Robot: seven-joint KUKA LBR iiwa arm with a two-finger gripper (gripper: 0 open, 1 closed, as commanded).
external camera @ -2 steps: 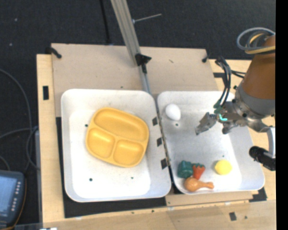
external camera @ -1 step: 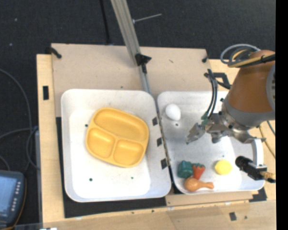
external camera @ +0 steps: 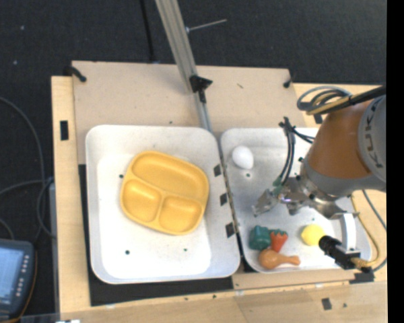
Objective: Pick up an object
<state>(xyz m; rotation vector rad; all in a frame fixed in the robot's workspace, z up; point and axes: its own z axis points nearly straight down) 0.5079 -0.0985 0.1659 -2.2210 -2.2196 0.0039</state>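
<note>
White egg point(external camera: 242, 157) sits in the upper left of the right bin point(external camera: 261, 138), alone, well apart from the other pick candidates. The rest are clustered along that bin's lower edge: teal toy point(external camera: 260, 237) touching a red-orange toy point(external camera: 278, 239) on its right, orange drumstick-shaped toy point(external camera: 280, 260) just below those two, and yellow ball point(external camera: 312, 234) further right, near but apart. Arm point(external camera: 342, 147) comes in from the right of the frame, its orange band over the bin's right half and the wrist angled down and left. Gripper point(external camera: 268, 202) is at mid-bin, between the egg above and the teal/red-orange pair below, and looks clear of all of them. Jaw state: cannot tell, since the metal parts blur together at this angle; nothing visibly gripped. Left bin point(external camera: 108, 180) holds a yellow divided plate point(external camera: 164, 192), lying flat at its centre, slightly rotated. Both bins sit side by side on the bench point(external camera: 155, 93).
</note>
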